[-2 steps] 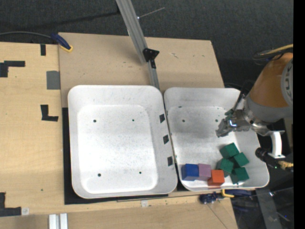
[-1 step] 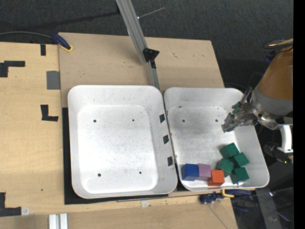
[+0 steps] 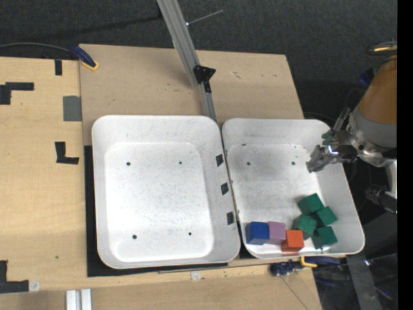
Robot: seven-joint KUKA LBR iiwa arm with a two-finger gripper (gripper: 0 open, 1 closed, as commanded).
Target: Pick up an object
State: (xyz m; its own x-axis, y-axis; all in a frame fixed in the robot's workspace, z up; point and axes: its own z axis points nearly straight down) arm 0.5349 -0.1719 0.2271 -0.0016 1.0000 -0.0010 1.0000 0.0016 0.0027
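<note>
Several small blocks lie in the near right corner of the right bin [image 3: 271, 134]: a blue block [image 3: 258, 231], a pale purple block [image 3: 277, 230], an orange block [image 3: 294, 239] and several green blocks [image 3: 316, 217]. My gripper [image 3: 319, 158] hangs over the bin's right side, above and behind the green blocks, well apart from them. Nothing shows between its fingers.
The left bin [image 3: 103, 134] sits beside the right one, their rims meeting in the middle. A grey metal pole [image 3: 181, 28] slants in from the top to the bins' far edge. The wooden bench [image 3: 39, 141] extends left, with black tape marks.
</note>
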